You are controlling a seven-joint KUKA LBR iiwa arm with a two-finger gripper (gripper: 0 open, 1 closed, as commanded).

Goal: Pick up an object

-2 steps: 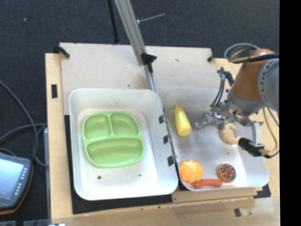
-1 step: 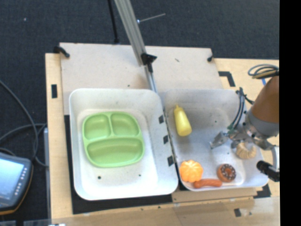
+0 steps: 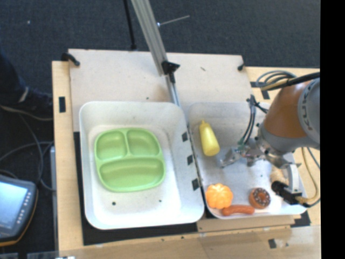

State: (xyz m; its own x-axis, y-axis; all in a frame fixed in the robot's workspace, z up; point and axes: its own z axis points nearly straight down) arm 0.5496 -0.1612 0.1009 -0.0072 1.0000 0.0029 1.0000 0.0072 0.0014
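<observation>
Gripper (image 3: pixel 226 159) hangs just right of the yellow bottle (image 3: pixel 208 138), above the pumpkin (image 3: pixel 219 195); finger spacing cannot be told

No legible text, label, brand, number or sign found on any surface inspected. The glowing screen of the grey handheld device (image 3: pixel 13 206) at the lower left edge shows rows of small marks, too blurred to read

A lime-green divided plate (image 3: pixel 129 159) lay in the white left bin (image 3: pixel 89 201), while the white right bin (image 3: pixel 229 112) held a yellow mustard bottle (image 3: pixel 208 138), an orange pumpkin (image 3: pixel 219 196), an orange-red carrot (image 3: pixel 238 211) and a brown doughnut (image 3: pixel 260 198).
</observation>
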